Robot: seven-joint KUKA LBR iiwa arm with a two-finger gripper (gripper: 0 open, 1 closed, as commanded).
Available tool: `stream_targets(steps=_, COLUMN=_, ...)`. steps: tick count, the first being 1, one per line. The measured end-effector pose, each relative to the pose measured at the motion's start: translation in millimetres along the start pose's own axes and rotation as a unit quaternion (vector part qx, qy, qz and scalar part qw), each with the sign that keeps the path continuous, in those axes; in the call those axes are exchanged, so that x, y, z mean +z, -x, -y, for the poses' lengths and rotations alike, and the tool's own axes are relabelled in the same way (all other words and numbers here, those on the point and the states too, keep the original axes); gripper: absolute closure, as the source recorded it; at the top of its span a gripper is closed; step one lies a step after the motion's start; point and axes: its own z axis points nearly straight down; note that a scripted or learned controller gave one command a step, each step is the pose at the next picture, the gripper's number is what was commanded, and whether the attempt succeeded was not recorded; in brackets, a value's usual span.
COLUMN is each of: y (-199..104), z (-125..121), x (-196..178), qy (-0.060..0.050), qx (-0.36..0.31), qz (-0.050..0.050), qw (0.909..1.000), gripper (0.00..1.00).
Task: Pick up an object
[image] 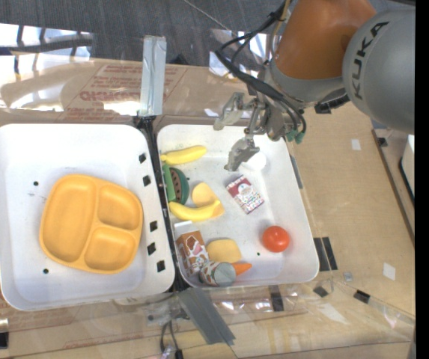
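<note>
Overhead slanted look at two shallow white bins side by side on a bench. In the left bin (4,148), a yellow divided tray (90,222) lying flat, well apart from the action. In the right bin (305,230), a loose scatter of toy groceries, probably tipped in with no order, hence the mixed headings and some pieces touching. Reaching in from the right, a grey arm with an orange band, its gripper (244,146) hanging over the upper middle of the right bin and pointed downward, seemingly lined up for a descent. Impossible to tell whether spread or pressed together, and nothing visibly pinched. Just below it, near but apart, a small red-and-white carton (245,194) lying flat on the bin floor with open floor on all sides, judged the likeliest object for the pick. Long axis on a diagonal, from upper left down to lower right. To the left of the gripper, an upper banana (184,155) lying close to level, right tip slightly raised. Lower down, a second banana (195,212) curving beneath a pale yellow piece (203,194), both beside a green slice (175,185) at the left wall. Toward the lower right, a red tomato (275,238) on its own — round, with no heading to speak of. Along the bottom edge, a brown packet (192,247) crowded against other small items.
</note>
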Motion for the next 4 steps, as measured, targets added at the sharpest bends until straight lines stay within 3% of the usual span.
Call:
stream_targets(steps=1, y=-13, z=77, x=121, qy=0.002, qx=-0.021, qz=-0.006, qw=0.9998, gripper=0.0)
stream_targets(steps=2, y=-30, z=56, x=170, qy=0.002, qx=-0.078, qz=-0.002, qw=0.9969, gripper=0.0)
stream_targets(steps=3, y=-48, z=77, x=144, qy=0.001, qx=-0.127, qz=-0.001, qw=0.9919, gripper=0.0)
stream_targets(steps=4, y=-48, z=100, x=168, qy=0.001, qx=-0.143, qz=-0.001, qw=0.9897, gripper=0.0)
